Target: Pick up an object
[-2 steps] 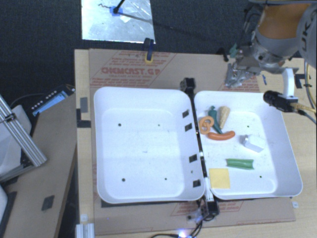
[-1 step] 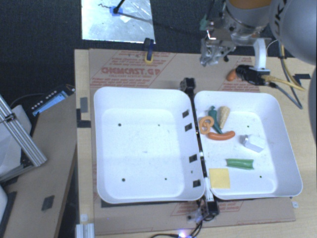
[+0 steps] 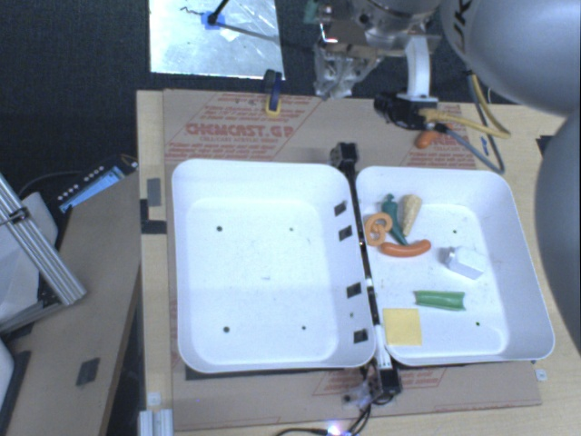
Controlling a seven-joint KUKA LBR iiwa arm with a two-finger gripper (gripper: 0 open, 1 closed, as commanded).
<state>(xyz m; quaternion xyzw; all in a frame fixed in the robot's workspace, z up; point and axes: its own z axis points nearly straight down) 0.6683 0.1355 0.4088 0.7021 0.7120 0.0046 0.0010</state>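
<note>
The right bin [image 3: 508, 243] holds several small items. An orange ring-shaped piece [image 3: 377, 228] lies near the divider, with a teal piece [image 3: 389, 205] and a pale yellow cone [image 3: 410, 212] just behind it. In front of them is a red-orange sausage [image 3: 405, 249]. A white block [image 3: 463, 262] sits mid-right, a green pod [image 3: 439, 300] lies nearer the front, and a flat yellow square [image 3: 402, 326] is at the front left. My gripper [image 3: 334, 78] hangs high beyond the bins' far edge, above the cardboard, well away from every item.
The left bin [image 3: 263, 271] lies beside the right one, joined by a black clipped divider [image 3: 363, 262]. A yellow and blue clamp [image 3: 272, 94] stands on the cardboard's far edge. A small orange thing [image 3: 425, 139] lies behind the right bin.
</note>
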